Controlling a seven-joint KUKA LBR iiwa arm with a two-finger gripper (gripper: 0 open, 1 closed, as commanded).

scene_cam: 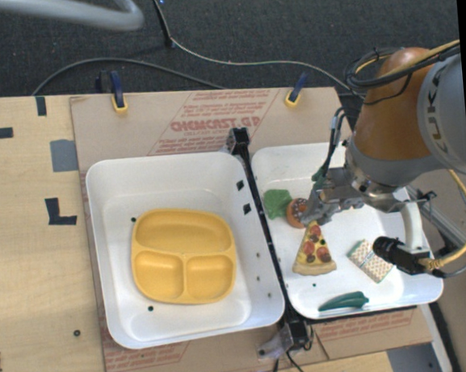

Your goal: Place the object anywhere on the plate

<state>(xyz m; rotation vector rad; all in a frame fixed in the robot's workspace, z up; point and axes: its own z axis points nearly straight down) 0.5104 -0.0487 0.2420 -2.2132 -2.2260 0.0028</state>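
Camera view has the hand (310,212), grip unreadable, low over the small red round toy (298,209) in the right white bin (405,294); it should lift cleanly, then cross to the yellow compartmented plastic plate (184,254).

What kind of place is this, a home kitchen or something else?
Probably a robot test bench, not a kitchen: a grey and orange arm reaches over two shallow white bins clamped onto printed cardboard, with toy food like a plastic pizza slice.

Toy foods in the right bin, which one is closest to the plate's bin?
The green leafy toy, against the right bin's left wall; the pizza slice, green pepper and cracker lie farther right.
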